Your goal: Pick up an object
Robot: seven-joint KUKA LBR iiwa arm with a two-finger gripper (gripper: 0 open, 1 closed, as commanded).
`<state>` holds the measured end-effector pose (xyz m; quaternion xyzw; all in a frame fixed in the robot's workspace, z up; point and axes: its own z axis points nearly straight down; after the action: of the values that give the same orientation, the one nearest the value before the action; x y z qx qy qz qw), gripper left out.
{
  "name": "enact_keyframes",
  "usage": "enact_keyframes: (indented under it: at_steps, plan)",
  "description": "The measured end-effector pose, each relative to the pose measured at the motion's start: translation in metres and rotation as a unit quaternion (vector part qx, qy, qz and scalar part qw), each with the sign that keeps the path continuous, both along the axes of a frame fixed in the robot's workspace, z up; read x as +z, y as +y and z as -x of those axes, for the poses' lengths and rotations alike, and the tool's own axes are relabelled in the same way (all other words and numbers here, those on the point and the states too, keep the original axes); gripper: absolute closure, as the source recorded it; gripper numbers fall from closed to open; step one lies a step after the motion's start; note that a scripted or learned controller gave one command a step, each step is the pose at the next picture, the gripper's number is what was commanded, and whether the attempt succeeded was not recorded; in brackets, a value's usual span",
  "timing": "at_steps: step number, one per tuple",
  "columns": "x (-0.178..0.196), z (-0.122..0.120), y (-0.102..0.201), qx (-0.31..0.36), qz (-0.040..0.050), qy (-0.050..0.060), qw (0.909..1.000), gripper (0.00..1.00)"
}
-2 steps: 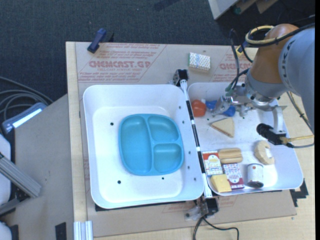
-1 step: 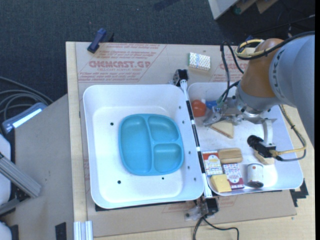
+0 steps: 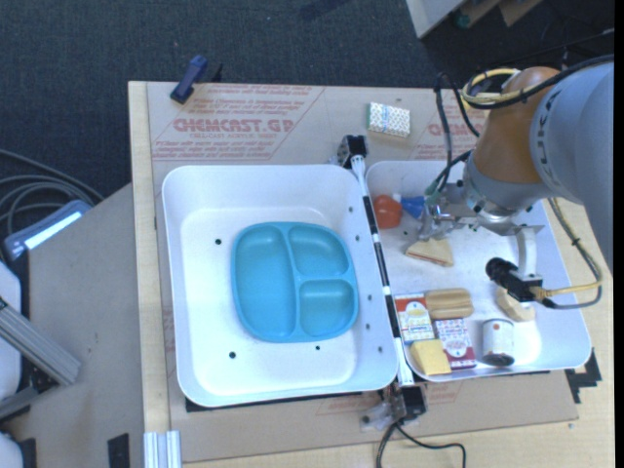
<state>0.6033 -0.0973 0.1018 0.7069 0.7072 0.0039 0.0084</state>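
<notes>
The grey arm (image 3: 570, 125) reaches in from the right, orange band (image 3: 507, 144) above the wrist, its gripper (image 3: 436, 224) lowered and pointing down to the left.

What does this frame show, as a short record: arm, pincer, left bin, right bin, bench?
arm: reaches in from the right, over the right bin
pincer: low, just above the sandwich wedge; grip not clear
left bin: holds a blue divided plate
right bin: orange ball, blue piece, bread, can, cheese
bench: small patterned box, blue clip
</notes>
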Motion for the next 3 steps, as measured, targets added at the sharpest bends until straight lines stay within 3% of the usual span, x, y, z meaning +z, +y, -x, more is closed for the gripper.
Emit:
enact_keyframes:
  at_steps: [1,2,3]
  plan:
    - [-0.001,0.001,0.000,0.000,-0.0004,0.001,1.0000,0.00]
    - [-0.021,-0.048,-0.018,-0.003,-0.0040,0.019,0.9998,0.00]
    - [-0.017,0.016,-0.037,0.000,-0.0032,0.009,1.0000,0.00]
